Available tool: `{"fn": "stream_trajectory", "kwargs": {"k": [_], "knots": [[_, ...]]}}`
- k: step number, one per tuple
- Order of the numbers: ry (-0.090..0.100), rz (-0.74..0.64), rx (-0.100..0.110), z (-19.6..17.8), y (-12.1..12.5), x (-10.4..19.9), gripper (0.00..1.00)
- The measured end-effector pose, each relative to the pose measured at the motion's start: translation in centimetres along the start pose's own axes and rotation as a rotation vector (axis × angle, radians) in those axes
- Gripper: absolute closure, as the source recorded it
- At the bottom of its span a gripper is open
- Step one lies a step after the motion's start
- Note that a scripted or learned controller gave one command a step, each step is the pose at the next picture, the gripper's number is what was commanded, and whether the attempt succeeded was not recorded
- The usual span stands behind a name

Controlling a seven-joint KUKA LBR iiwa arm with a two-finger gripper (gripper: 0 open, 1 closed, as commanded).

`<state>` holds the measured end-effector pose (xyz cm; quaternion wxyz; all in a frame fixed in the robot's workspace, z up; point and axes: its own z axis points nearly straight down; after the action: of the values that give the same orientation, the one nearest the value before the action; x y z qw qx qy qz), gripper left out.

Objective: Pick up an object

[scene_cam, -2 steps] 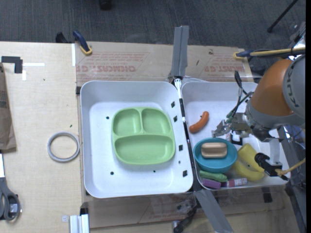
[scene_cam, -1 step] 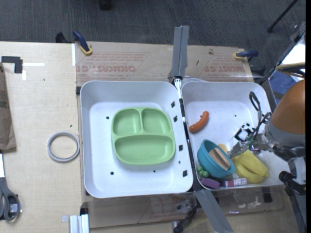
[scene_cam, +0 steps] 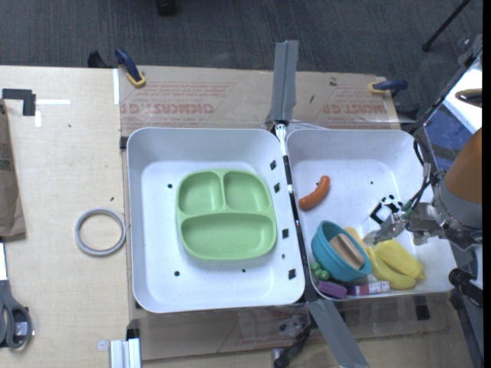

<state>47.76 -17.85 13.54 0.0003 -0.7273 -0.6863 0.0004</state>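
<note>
The right-hand bin held every object untouched, so nothing was lifted and, by my judgement, the whole pick remained; the gripper hovered low above the yellow banana near the front right corner. That banana lay flat, its long axis running from upper left to lower right; whether the fingers were spread I could not tell.

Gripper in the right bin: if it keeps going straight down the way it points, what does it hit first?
Most likely the yellow banana toy, which lies just below the gripper in the right bin. Depth is unclear from this slanted view, so it could instead land on bin floor beside it.
</note>
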Motion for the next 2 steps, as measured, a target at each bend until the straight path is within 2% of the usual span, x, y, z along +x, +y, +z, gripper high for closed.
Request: {"fn": "stream_trajectory", "kwargs": {"k": [1,2], "knots": [[0.001,-0.086,0.002,4.50,0.05,-2.28,0.00],[0.001,-0.085,0.003,3.64,0.08,-2.30,1.00]]}}
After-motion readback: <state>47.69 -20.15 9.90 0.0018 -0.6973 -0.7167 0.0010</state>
